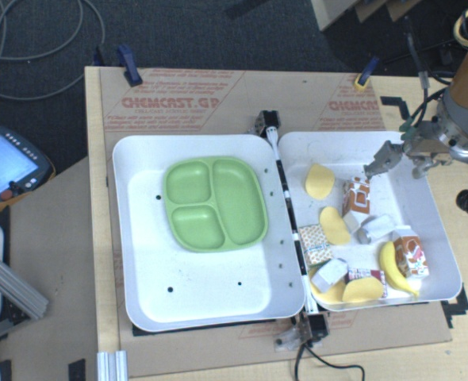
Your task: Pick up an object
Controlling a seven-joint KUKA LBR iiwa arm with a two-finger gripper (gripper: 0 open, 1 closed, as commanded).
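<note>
Gripper (386, 159) above far part of right bin (448, 236), reaching in from right. Fingers: one grey finger visible pointing down-left; cannot tell how far open, nothing seen between them. Just below: brown-and-white packet (358, 198). Also in right bin: yellow pieces (320, 182) (334, 225), banana (393, 269), small boxes (328, 274). Left bin (139, 213) holds green divided tray (216, 203). Both bins on cardboard-covered table (210, 94).
</note>
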